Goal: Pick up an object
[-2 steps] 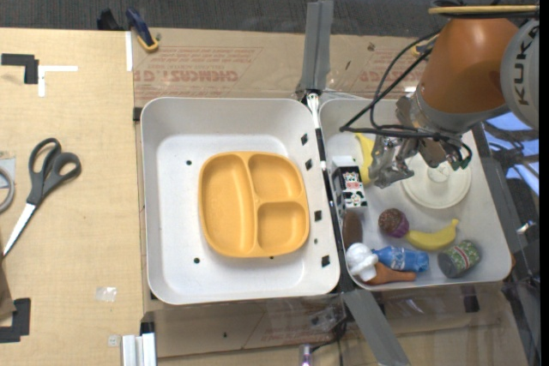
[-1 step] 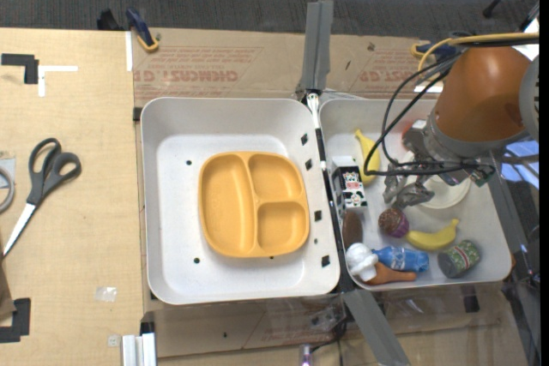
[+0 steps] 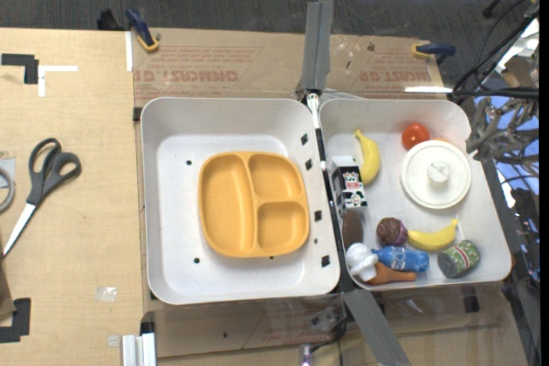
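The pick has not begun: both bananas, the white lid and the other items lie untouched in the right bin, and the gripper's state cannot be told.

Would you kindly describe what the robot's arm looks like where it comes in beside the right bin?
At the view's right edge, beside the right bin, the arm reads as grey, angular metal, with thin dark cables running above it and bluish patches below. It is too blurred to make out markings or finer detail.
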You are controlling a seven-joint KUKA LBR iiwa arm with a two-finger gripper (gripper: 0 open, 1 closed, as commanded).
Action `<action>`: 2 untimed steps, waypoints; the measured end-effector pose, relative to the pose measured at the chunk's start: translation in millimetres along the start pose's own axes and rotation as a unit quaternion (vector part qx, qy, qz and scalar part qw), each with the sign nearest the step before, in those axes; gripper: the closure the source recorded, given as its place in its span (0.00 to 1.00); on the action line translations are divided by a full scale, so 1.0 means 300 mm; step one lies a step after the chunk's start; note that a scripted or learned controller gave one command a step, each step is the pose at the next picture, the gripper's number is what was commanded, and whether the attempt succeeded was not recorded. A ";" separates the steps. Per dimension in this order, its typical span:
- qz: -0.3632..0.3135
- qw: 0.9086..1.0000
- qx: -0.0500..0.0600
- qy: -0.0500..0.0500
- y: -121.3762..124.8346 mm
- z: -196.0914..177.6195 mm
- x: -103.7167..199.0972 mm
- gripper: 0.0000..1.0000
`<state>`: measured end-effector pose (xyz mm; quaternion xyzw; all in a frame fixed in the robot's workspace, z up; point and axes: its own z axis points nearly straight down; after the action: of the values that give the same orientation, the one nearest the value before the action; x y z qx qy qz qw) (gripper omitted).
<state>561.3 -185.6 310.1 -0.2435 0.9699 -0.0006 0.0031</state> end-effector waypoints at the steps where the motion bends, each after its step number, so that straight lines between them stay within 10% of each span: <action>1: 0.070 0.998 -0.001 0.001 0.065 0.552 -0.108 1.00; 2: 0.234 0.972 0.000 -0.002 -0.101 0.702 -0.176 1.00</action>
<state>623.4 -187.4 99.9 -0.0102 0.9999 0.0007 0.0052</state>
